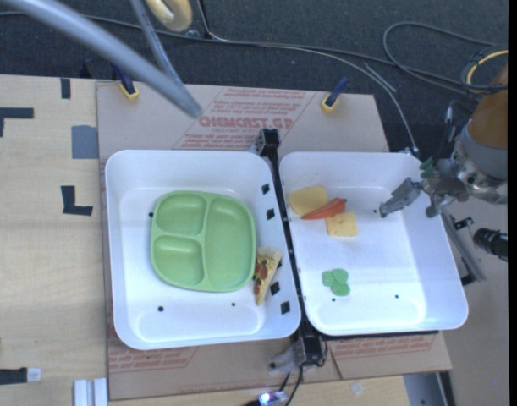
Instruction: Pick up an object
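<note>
My gripper (408,198) hangs over the right side of the right bin (436,303), its fingers spread open with nothing between them. To its left in that bin lie a yellow round piece (306,199), an orange carrot (324,210) and a yellow cheese wedge (343,225), close together. A small green broccoli-like piece (335,281) lies further forward. In the left bin (127,252) rests a green divided plate (202,240), and a pizza slice (264,274) sits by its right edge.
A black divider clip strip (279,227) runs between the two bins. Both stand on a cardboard sheet (241,112) with yellow clamps at the back. Cables trail across the dark floor behind. A grey pole crosses the top left.
</note>
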You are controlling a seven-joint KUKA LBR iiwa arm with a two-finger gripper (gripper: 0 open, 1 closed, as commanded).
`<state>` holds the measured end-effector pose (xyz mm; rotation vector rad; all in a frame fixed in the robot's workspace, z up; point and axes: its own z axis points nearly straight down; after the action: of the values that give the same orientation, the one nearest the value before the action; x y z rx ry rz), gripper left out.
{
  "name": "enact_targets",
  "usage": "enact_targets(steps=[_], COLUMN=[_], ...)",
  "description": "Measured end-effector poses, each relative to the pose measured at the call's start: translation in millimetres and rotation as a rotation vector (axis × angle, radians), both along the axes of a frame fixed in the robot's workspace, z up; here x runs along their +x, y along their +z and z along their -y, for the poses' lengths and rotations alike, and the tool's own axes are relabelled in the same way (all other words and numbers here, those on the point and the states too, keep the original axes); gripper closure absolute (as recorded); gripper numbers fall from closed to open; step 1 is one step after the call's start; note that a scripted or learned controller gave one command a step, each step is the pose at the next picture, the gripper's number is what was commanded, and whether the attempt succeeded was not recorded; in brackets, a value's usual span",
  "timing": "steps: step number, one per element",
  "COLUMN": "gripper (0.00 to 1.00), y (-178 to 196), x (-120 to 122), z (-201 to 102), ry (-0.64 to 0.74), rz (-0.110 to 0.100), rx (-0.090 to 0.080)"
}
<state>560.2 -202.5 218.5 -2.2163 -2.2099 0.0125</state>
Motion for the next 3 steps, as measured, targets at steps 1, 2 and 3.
enact_targets(steps=[1,2,3], gripper=[0.00,0.00,0.00], y=[7,-56,-100], x=[3,1,0], z=[0,4,8], ry=[0.004,0.003,0.004], rz=[0.013,0.007,0.009], rx=[-0.003,-0.002,-0.003])
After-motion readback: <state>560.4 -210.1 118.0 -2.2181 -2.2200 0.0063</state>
